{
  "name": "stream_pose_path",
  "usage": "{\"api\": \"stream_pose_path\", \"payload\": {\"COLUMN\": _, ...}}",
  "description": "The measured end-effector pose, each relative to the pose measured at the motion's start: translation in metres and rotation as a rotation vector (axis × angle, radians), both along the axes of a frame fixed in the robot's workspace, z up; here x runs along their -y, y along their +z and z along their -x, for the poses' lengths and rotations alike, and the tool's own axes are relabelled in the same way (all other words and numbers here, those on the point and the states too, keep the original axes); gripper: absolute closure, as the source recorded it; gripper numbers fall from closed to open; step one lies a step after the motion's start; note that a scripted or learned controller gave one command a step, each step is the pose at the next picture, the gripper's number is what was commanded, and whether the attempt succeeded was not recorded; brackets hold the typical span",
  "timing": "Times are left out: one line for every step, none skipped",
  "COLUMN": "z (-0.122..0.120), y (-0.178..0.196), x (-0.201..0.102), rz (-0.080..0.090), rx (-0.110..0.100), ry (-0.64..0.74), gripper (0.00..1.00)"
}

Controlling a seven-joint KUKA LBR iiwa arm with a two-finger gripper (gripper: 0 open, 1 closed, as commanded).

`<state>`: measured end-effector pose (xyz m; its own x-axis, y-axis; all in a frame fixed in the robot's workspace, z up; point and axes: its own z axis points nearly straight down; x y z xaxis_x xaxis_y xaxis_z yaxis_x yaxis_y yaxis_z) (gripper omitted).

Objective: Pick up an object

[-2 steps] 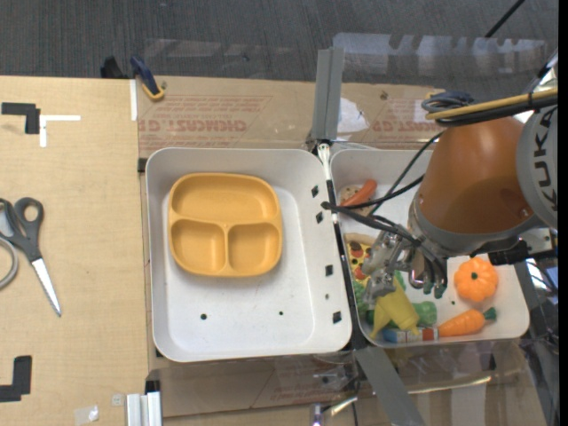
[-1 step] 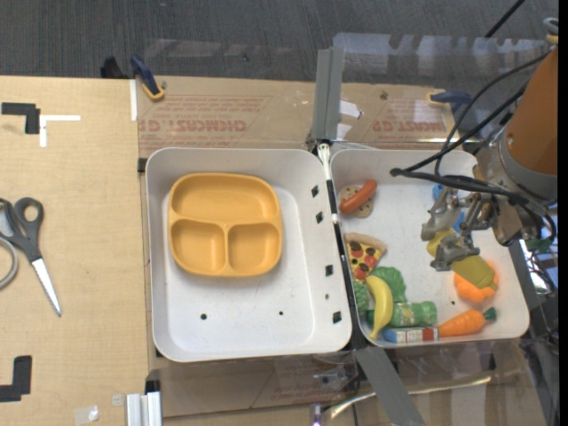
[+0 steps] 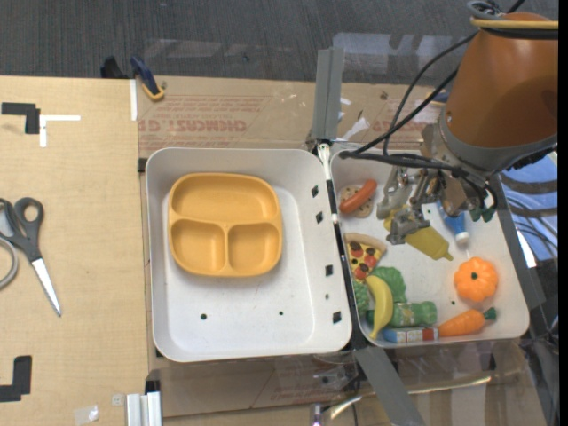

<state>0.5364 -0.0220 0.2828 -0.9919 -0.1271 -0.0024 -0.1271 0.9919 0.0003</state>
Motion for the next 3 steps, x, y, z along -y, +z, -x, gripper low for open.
{"api": "stream_pose_path", "payload": {"z": 0.025, "y": -0.092, "x": 0.012, "rz": 0.000, "rx": -0.003, "ry": -0.251, "gripper": 1.00}}
{"api": "stream_pose_path", "payload": {"z": 0.022, "y": -0.132, "x": 0.156, "rz": 0.001, "rx": 0.001, "ry": -0.072, "gripper": 1.00}}
{"api": "stream_pose_path", "payload": {"z": -0.021, "y": -0.190, "x": 0.184, "rz": 0.000, "rx": 0.003, "ry": -0.587, "gripper": 1.00}}
